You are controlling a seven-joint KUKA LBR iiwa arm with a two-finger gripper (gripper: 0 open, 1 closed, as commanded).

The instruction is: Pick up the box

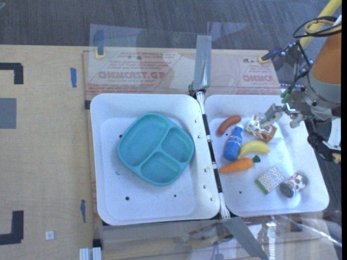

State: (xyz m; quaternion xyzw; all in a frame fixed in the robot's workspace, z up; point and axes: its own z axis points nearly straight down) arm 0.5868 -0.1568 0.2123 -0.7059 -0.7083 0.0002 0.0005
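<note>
Two glossy white bins (108,161), flat rectangular patterned box (269,179), end effector (272,117) fingers spread open

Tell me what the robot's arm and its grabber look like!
The arm comes in from the right. It has a fat orange band, with grey below it at the wrist. A yellow hose and thin dark cables loop around it near the top. The gripper is silvery grey metal, with slim fingers on a boxy base.

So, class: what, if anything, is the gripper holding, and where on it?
Cannot be told: the gripper sits at the small carton's top edge, but no grip is visible.
</note>
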